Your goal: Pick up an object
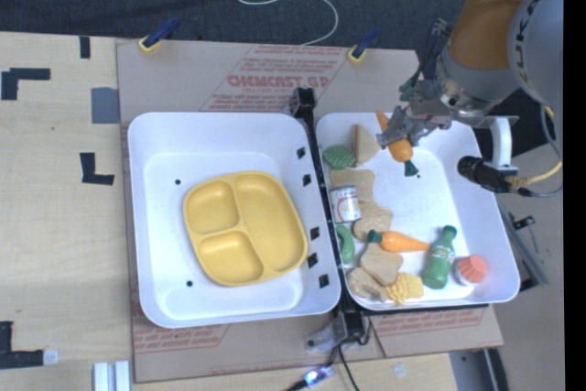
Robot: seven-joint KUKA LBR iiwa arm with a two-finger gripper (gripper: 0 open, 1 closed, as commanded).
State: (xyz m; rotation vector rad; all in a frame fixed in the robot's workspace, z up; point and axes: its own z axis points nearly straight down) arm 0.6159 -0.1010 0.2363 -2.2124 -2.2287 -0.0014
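My gripper [400, 138] hangs over the back of the right bin [476, 197], near its far wall. A small orange toy carrot [401, 151] with a green end sits between the fingers, and the gripper is shut on it. The carrot points down and to the right, above the bin floor. Below and to the left, the other toys lie in the bin: a bread slice [364, 142], a green leafy piece [337, 157], a small can [345, 203], a second carrot [403, 242] and a green bottle [439, 259].
A yellow divided plate [243, 226] lies in the left bin [146, 197]. Crackers [373, 220], a corn piece [406, 288] and a red-orange toy [472, 268] crowd the right bin's front. A black clamp [304, 101] sits between the bins at the back.
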